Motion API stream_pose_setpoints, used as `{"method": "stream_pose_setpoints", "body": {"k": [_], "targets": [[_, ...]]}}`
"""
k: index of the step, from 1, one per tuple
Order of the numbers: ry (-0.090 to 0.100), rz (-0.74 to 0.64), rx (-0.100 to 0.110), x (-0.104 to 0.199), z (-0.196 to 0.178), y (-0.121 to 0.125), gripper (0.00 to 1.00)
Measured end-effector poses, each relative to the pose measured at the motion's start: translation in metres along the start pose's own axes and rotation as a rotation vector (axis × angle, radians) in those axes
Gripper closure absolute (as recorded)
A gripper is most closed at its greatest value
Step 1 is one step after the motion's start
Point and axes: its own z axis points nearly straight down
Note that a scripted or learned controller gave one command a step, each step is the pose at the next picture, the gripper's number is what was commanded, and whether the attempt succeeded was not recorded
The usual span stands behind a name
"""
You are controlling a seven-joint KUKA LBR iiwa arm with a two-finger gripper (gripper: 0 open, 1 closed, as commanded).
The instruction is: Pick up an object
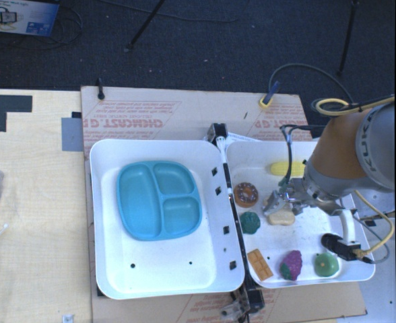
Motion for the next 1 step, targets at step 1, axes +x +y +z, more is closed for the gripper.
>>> {"method": "stream_pose_setpoints", "body": {"k": [1], "targets": [[-0.002,-0.008,-0.002,0.0595,-0.0898,0.0263,1.00]]}}
